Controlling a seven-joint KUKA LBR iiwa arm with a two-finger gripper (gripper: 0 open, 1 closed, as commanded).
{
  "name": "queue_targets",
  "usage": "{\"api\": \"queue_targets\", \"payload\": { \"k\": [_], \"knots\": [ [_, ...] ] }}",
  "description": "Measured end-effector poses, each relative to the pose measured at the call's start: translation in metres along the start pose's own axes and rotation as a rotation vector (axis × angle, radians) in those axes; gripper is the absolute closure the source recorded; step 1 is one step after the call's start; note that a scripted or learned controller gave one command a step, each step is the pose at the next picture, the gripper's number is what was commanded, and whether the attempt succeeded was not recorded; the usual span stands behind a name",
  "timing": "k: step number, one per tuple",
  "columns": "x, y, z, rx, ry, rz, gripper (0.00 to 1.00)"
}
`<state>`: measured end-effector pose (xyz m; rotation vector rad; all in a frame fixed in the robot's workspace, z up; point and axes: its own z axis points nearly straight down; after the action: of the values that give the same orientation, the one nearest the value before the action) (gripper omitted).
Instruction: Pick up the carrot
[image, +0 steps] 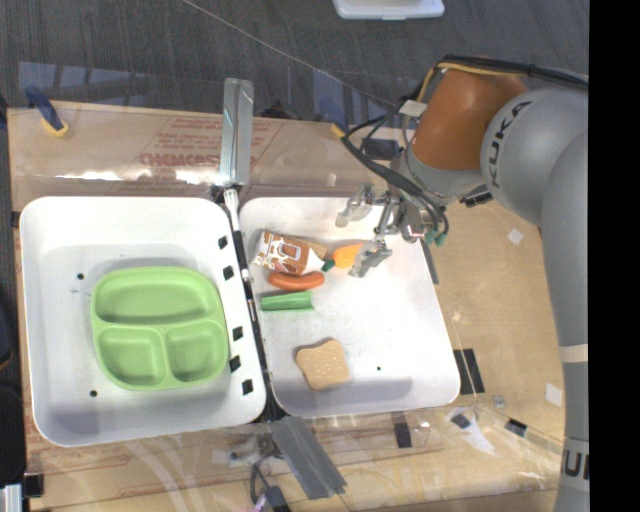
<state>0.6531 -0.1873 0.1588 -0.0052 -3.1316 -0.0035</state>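
The carrot (346, 256), small and orange with a green tip, lies in the right bin (400, 340) near its far side. My gripper (362, 235) hangs over that spot and is open, its fingers spread wide. One finger (353, 209) is toward the bin's far wall. The other finger (371, 259) is right beside the carrot's right end. The carrot is not clamped between them; whether the nearer finger touches it I cannot tell.
Left of the carrot lie a snack packet (284, 252), a red sausage (297, 281) and a green vegetable stick (287, 301). A slice of toast (322, 364) lies nearer the front. The left bin (50, 300) holds a green divided plate (158, 328).
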Motion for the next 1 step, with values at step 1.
{"api": "queue_targets", "payload": {
  "k": [1],
  "knots": [
    [0.0085, -0.016, 0.0661, -0.001, -0.01, 0.571, 0.0]
  ]
}}
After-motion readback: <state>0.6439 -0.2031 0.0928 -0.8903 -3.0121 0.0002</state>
